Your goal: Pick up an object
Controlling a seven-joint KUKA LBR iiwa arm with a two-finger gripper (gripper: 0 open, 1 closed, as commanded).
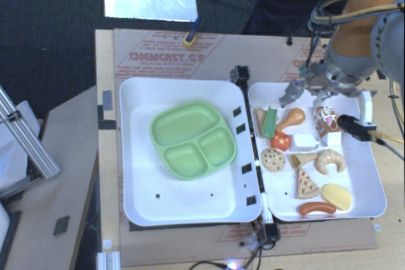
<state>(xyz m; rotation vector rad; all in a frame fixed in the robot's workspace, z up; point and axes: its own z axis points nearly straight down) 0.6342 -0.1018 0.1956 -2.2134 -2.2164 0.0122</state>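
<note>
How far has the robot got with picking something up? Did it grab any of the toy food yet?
Done: the gripper has reached the back of the right bin. In hand: nothing shows between its fingers. It hangs above the chicken drumstick and green vegetable, which both lie in the bin like the croissant and pizza slice. Left: go down, close on one piece and lift it. The green plate holds no food.
</note>
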